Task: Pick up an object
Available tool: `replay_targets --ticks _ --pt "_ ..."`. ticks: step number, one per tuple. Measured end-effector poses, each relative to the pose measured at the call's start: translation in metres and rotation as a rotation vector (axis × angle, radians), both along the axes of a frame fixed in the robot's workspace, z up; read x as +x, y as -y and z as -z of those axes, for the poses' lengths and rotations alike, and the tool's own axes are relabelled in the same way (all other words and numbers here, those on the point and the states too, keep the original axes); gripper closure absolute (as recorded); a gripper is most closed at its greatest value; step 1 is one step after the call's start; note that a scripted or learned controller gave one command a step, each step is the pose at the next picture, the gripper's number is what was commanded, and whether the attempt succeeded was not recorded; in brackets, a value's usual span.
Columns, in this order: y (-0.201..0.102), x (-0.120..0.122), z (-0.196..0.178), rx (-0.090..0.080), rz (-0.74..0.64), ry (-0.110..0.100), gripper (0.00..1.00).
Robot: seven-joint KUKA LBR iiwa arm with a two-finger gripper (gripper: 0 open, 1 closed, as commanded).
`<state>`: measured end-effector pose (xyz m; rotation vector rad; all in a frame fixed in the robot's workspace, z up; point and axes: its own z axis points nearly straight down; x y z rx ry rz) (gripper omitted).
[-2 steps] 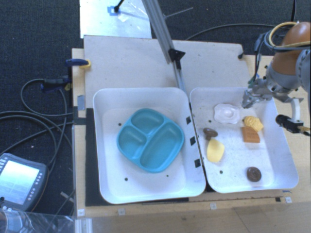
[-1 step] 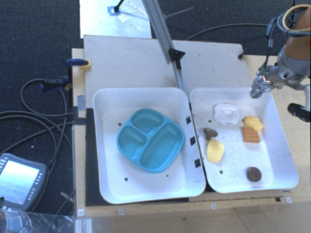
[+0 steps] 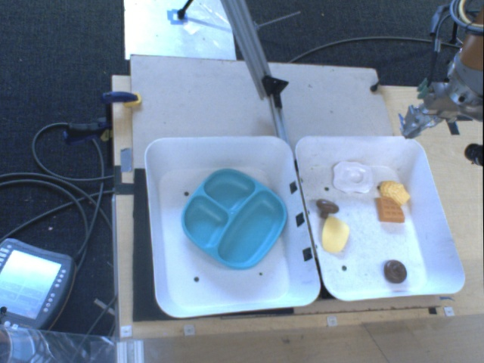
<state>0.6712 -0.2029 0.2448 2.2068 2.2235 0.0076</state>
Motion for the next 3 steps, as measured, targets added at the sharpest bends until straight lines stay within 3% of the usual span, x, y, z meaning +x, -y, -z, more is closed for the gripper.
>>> replay_targets --ticks 3 --pt "-0.154 -0.003 0.005 0.005 -0.004 -0.007 1.00"
